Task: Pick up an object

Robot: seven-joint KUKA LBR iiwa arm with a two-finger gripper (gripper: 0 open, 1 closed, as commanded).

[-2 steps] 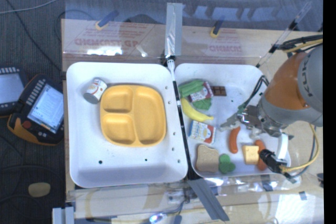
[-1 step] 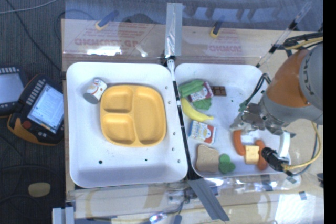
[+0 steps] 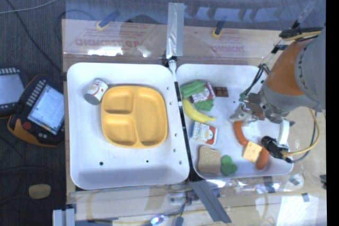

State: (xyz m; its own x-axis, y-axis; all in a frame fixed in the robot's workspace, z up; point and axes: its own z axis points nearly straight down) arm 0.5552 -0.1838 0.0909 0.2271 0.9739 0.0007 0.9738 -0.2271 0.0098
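My gripper (image 3: 242,114) hangs low in the right bin (image 3: 233,72), at the end of the grey arm with its orange band (image 3: 283,74). Just below its tip lies an orange carrot-like piece (image 3: 240,133). A yellow cheese wedge (image 3: 252,152) and another orange piece (image 3: 261,162) lie further toward the front right. To the left of the gripper are a banana (image 3: 197,113), a green packet (image 3: 194,89), a small white carton (image 3: 204,133) and a brown chocolate piece (image 3: 222,92). A bread slice (image 3: 210,160) and a green broccoli piece (image 3: 228,165) sit at the front.
The left bin (image 3: 85,166) holds a yellow divided plate (image 3: 134,116) and a small tipped can (image 3: 96,91). A yellow cable (image 3: 307,148) loops by the arm at the right bin's edge. A handheld pendant (image 3: 41,109) lies off the bench at left.
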